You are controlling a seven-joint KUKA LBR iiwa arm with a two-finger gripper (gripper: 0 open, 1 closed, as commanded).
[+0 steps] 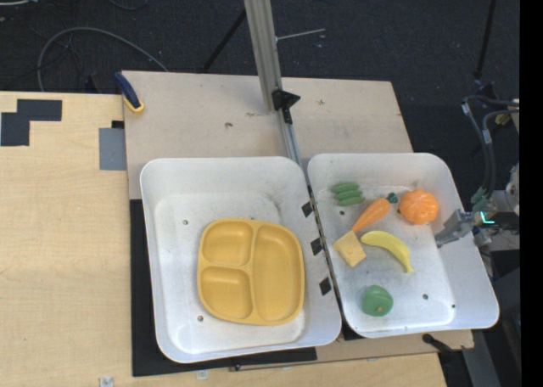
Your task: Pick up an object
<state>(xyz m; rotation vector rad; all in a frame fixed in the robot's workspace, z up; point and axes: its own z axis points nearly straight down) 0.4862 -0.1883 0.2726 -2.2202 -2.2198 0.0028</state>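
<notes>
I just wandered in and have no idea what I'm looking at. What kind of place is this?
Most likely a robotics lab test bench. Two shallow white bins sit side by side: the left bin holds a yellow divided plate, the right bin toy food like a banana. Loose cables trail across the dark floor.

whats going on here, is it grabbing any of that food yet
Not yet. The gripper sits at the right edge of the right bin, with nothing visibly held. In that bin lie an orange, a carrot, a banana, a cheese wedge, a green pepper and green beans, all untouched. The left bin holds a yellow divided plate. The orange is the closest item to the gripper.
</notes>
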